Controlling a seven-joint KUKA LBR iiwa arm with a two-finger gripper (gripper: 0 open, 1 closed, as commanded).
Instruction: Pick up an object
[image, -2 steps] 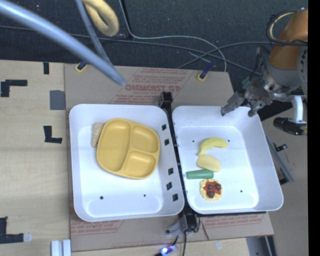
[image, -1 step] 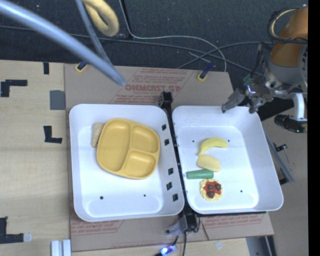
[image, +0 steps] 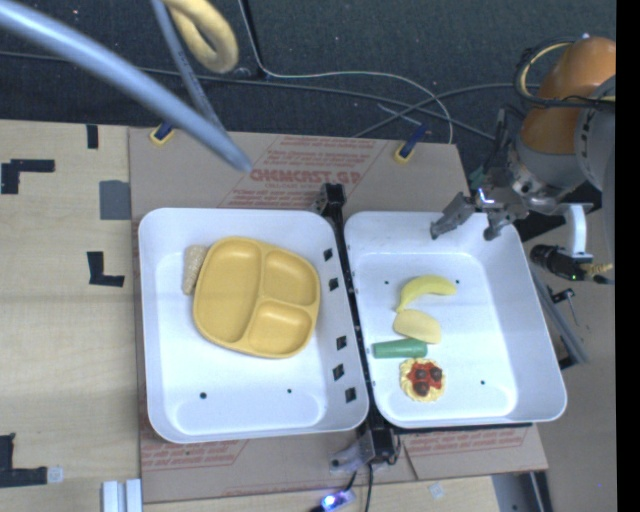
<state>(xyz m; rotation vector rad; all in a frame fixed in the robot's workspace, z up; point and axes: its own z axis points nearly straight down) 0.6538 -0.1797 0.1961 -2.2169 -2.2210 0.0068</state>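
Red print is showing on the cardboard (image: 300, 170) lying under the two bins, and its biggest line, just above the left bin (image: 165, 300), is looking like "CHEMCAST GP", though the letters are blurring and I am not trusting that fully. Smaller red lines are running above and below it, and more red print is peeking out along the front edge of the cardboard, all too small and faint to make out.

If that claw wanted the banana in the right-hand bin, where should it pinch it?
Probably across the middle of the banana, coming straight down from above. It lies flat and curved, its narrow width fits between two fingers, and the sides are free; the pale yellow piece sits just below it.
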